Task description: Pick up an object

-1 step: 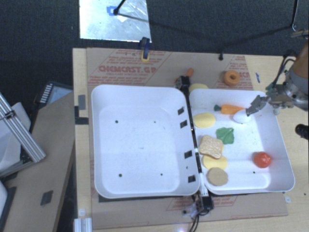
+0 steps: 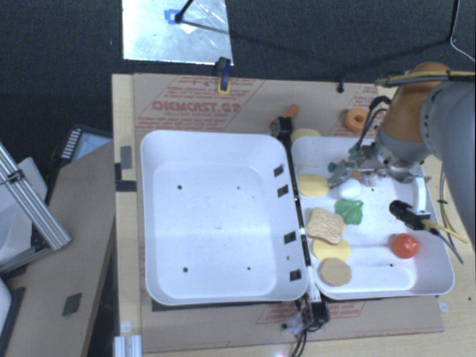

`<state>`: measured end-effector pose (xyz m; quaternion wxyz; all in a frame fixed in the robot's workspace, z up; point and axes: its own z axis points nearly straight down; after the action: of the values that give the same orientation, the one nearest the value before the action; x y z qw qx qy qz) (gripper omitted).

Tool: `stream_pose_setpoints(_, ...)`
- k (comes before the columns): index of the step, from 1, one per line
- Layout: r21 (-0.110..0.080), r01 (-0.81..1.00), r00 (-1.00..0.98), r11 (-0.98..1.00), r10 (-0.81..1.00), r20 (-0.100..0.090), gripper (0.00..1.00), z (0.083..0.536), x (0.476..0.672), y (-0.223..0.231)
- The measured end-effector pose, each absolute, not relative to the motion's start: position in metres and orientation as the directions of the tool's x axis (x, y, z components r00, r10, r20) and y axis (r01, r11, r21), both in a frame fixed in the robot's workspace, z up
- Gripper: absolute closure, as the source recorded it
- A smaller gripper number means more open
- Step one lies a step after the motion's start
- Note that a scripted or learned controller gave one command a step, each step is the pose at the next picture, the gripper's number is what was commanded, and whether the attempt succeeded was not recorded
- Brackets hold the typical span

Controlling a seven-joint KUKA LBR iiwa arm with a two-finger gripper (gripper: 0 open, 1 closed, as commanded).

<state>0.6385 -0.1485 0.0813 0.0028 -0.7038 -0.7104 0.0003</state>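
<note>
Gripper tip blurred, just beside white egg; grip state can't tell. Egg small, round, pale, w/ green leaf just beside it.

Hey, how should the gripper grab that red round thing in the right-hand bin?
Come from straight above and close across the middle of the red round thing. It looks ball-like, so no side grips better, and bare floor of its bin lies around most of it.

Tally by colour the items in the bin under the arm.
Yellow items: 3, one against the far rim
Tan items: 2
White item: 1
Green item: 1
Red item: 1
Total: 8
</note>
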Motion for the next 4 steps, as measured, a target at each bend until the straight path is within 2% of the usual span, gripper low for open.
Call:
stream_pose_setpoints(1, 0.006, 1.0, -0.007, 0.007, 1.0, -0.001, 1.0, 0.1, 0.64, -0.153)
stream_pose_setpoints(2, -0.03, 1.0, -0.001, 0.001, 1.0, 0.006, 1.0, 0.081, 0.664, -0.121)
stream_pose_setpoints(3, 0.02, 1.0, -0.008, 0.008, 1.0, -0.002, 1.0, 0.374, 0.67, -0.083)
stream_pose_setpoints(4, 0.001, 1.0, 0.002, -0.002, 1.0, -0.002, 1.0, 0.332, 0.668, -0.136)
